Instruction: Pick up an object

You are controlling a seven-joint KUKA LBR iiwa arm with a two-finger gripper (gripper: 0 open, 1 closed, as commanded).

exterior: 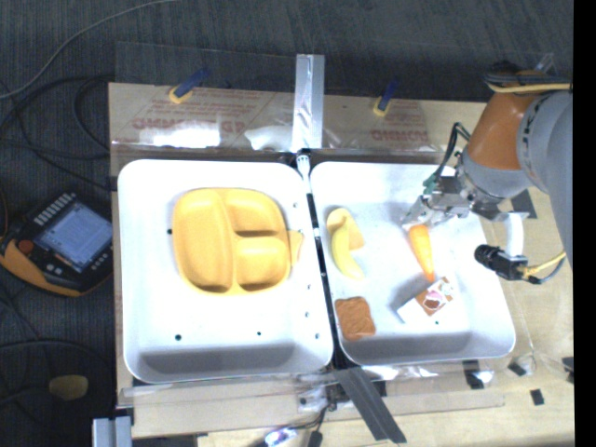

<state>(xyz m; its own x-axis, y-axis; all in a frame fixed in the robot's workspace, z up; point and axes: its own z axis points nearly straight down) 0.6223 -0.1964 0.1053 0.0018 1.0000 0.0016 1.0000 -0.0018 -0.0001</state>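
The right bin (484,343) holds several objects. An orange carrot (423,251) lies lengthwise near its middle. A yellow banana (345,242) rests by the left wall, and a brown biscuit-like piece (355,317) sits near the front. A small white carton with a red picture (427,300) lies below the carrot. My gripper (430,209) hangs low in the bin's upper right part, just above the carrot's far end. It is either touching that end or a little short of it. Nothing is visibly held.
The left bin (149,343) carries a yellow divided plate (231,240). A metal divider strip (309,101) runs behind the bins. The grey arm with its orange band (498,133) comes in over the right bin's far right corner. A handheld controller (58,240) lies on the floor at left.
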